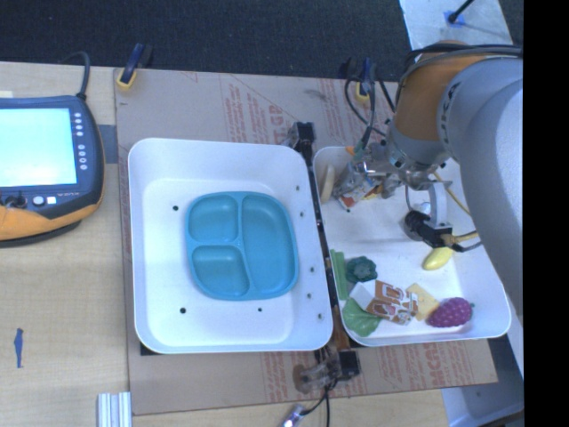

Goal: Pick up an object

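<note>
White right bin (391, 229): claw (373, 181) sits upper-left corner, grip state unclear. Aim at one item, e.g. grapes (450, 312), w/ clearance from wall.

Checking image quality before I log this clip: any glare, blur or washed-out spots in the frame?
Camera view: the pendant screen at left is blown out to near white; the arm at right looks soft and bulky, close to the lens; the blue plate and toy grapes read clearly; the gripper area is cluttered, fine detail unclear.

Red print on the cardboard sheet (222, 105) is too blurred to read.
</note>
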`<state>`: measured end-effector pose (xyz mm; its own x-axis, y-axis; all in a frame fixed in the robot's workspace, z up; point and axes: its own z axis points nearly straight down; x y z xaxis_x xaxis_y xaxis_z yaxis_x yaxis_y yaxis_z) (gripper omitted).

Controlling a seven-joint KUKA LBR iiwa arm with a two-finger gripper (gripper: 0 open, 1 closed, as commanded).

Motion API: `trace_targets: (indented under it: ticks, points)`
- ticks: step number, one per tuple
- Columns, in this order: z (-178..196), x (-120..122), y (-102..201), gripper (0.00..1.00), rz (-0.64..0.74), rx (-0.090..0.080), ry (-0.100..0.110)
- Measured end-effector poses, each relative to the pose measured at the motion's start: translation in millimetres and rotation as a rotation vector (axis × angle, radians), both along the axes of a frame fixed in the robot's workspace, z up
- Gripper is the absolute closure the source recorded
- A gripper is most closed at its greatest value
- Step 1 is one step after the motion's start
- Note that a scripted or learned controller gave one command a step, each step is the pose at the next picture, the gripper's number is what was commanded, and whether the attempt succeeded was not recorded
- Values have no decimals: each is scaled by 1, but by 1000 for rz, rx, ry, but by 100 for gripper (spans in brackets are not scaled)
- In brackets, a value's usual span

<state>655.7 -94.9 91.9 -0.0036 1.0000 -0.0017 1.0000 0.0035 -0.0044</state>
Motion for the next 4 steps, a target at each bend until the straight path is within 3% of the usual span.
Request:
trace_targets:
  ticks: [1, 2, 3, 4]
  points:
    - [0, 0, 0, 0, 1, 1, 0]
    - [9, -1, 0, 100, 6, 3, 11]
    - [101, -69, 35, 100, 1, 3, -2]
    - [132, -79, 65, 100, 0, 3, -2]
